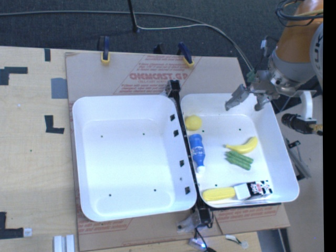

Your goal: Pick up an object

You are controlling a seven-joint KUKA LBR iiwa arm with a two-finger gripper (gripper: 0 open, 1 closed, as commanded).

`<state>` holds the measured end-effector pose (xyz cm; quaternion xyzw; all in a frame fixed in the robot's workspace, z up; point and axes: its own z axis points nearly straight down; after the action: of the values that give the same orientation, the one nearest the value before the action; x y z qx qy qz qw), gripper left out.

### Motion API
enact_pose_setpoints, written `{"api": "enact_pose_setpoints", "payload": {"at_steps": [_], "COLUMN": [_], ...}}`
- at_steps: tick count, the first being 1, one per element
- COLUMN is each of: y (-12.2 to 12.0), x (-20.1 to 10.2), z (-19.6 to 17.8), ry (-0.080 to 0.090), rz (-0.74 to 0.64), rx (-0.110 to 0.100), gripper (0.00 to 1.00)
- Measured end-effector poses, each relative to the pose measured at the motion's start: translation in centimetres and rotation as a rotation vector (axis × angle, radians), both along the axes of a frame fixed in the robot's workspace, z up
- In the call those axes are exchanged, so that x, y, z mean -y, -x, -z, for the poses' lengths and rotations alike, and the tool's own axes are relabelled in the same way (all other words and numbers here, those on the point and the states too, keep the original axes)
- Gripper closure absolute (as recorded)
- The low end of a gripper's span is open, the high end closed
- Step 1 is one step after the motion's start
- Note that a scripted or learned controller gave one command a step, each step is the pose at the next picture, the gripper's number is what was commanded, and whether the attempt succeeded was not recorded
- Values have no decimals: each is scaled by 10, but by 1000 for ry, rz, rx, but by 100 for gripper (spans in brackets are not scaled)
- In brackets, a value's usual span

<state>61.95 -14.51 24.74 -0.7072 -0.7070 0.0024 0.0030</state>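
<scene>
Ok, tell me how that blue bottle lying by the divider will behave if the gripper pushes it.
The blue bottle lies on its side, so it would probably roll. It looks like small plastic, likely light and easily shoved. The gripper hangs open above the bin's far edge.

Light is bright and even, falling from above. The two shallow white plastic bins [126, 156] are nearly overexposed, their floors washed out, with only soft grey shading along the inner walls. Small soft shadows sit beneath the yellow plastic banana [242, 145] and the blue bottle [197, 150]. The whole frame is slightly soft and low in resolution; the dark carpet [63, 4] along the top edge looks grainy
</scene>
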Motion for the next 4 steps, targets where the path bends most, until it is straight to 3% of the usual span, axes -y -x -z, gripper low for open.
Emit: {"api": "enact_pose_setpoints", "payload": {"at_steps": [1, 4], "y": [-1, 10], "x": [0, 8], "z": [-4, 165], "ry": [1, 1], "rz": [-1, -1], "rx": [7, 6], "gripper": [0, 0]}}
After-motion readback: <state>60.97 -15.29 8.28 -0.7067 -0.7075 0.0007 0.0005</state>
